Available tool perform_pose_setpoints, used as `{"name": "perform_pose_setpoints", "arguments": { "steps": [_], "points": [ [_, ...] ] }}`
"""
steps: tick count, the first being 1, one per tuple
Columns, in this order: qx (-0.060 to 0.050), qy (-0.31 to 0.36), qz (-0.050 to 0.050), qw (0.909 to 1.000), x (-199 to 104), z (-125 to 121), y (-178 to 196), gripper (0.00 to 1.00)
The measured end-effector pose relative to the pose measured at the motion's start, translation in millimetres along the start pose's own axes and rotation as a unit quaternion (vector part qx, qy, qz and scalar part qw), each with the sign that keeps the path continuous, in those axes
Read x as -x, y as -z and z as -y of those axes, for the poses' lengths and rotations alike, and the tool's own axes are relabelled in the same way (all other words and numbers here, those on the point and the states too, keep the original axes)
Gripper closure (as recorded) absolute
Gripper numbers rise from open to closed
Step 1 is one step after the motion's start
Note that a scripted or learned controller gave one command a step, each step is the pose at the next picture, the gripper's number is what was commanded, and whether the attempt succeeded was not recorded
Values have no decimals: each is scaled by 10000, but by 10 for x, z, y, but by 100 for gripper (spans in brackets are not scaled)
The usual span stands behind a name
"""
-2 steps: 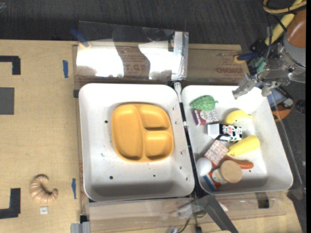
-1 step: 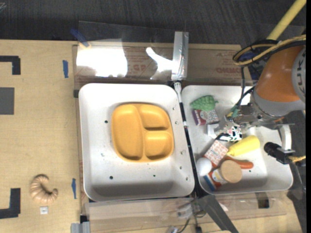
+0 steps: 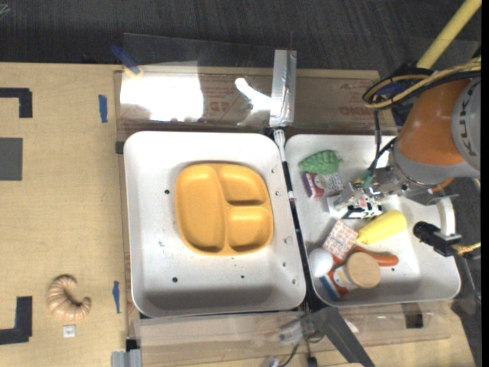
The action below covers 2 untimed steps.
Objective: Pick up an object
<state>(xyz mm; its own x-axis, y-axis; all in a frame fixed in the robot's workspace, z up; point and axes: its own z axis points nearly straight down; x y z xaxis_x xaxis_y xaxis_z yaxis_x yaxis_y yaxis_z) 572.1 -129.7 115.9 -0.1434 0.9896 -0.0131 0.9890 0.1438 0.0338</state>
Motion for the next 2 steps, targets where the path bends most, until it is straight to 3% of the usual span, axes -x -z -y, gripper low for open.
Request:
{"name": "perform_pose_setpoints", "arguments": {
  "steps": [2],
  "points": [
    [29,-490,11,9988,151,-370,-82,0]
  ]
}}
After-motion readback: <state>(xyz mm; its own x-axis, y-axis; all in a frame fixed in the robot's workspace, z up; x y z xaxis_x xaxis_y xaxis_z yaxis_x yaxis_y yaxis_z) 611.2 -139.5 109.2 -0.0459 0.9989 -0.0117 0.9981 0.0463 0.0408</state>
